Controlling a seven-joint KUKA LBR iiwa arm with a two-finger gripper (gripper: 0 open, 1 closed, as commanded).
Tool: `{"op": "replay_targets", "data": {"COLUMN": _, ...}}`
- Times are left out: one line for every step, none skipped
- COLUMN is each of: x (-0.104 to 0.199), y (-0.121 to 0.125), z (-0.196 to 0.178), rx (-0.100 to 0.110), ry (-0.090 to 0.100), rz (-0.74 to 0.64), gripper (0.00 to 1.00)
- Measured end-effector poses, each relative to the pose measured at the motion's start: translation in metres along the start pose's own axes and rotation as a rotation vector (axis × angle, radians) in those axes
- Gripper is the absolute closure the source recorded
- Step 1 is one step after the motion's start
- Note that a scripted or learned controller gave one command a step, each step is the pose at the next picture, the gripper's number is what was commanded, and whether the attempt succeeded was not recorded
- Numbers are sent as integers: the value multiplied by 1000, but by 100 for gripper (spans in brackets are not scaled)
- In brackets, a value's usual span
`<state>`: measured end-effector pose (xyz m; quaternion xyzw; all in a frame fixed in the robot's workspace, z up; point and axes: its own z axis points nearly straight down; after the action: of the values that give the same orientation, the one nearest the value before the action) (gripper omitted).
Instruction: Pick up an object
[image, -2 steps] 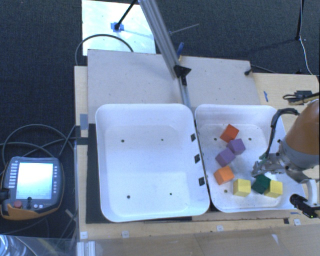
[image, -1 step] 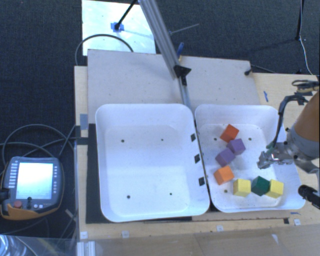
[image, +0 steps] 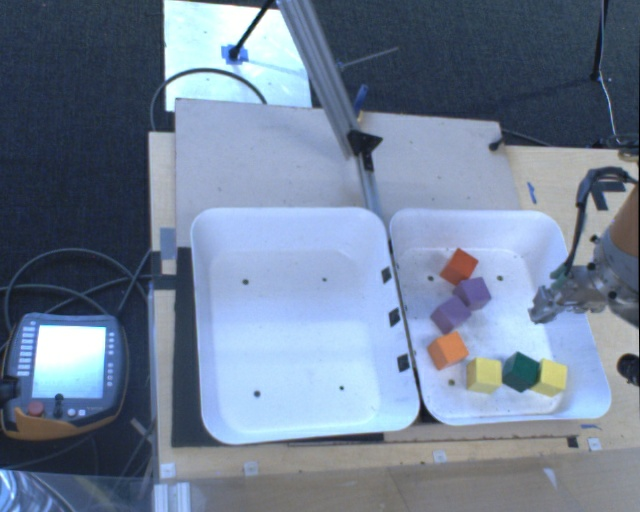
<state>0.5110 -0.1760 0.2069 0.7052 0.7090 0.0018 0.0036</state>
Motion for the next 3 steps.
{"op": "replay_targets", "data": {"x": 47, "y": 15, "z": -13, "rx": 3, "ry": 4, "rz": -5, "gripper": 100}}
{"op": "replay_targets", "data": {"x": 101, "y": 32, "z": -23, "rx": 4, "ry": 5, "rz": -6, "gripper": 100}}
{"op": "replay_targets", "data": {"x": 150, "y": 37, "z": -14, "rx": 7, "ry": 4, "rz": -5, "gripper": 100}}
